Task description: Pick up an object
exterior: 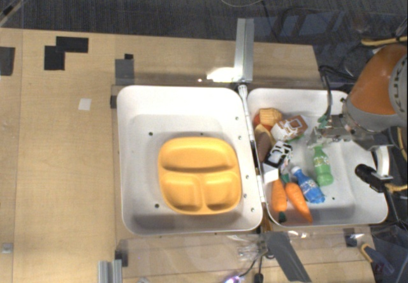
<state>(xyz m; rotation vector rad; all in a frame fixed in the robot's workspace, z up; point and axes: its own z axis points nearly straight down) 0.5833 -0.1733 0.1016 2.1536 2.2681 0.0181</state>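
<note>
A: The object to pick up is any one of the small items heaped in the right bin (366, 211); we see them crowded against that bin's left wall, beside the divider.

B: And the end effector (326, 127)? We see it at the right bin's upper middle, reaching in from the right under the arm (376, 90) with its orange band. We cannot tell how it is set; it is too small and dark against the bin.

A: Agreed. Just below it we see a green bottle (322, 167) lying on the bin floor, close to it, though we cannot say whether they touch.

B: Moving outward, a blue bottle (307, 187) lies just left of and below the green one, tilted. Two carrots (296, 201) lie side by side at the bin's lower left, the right one touching the blue bottle.

A: Higher up we see a black-and-white item (276, 154), a white and brown carton (288, 129) above it, and a tan bread-like piece (268, 116) near the top of the heap. We cannot make out the darker things under them.

B: Further left, the left bin (137, 148) bears a yellow divided tray (199, 173) at its middle, well apart from the heap. Both bins sit on the wooden counter (57, 167).
</note>
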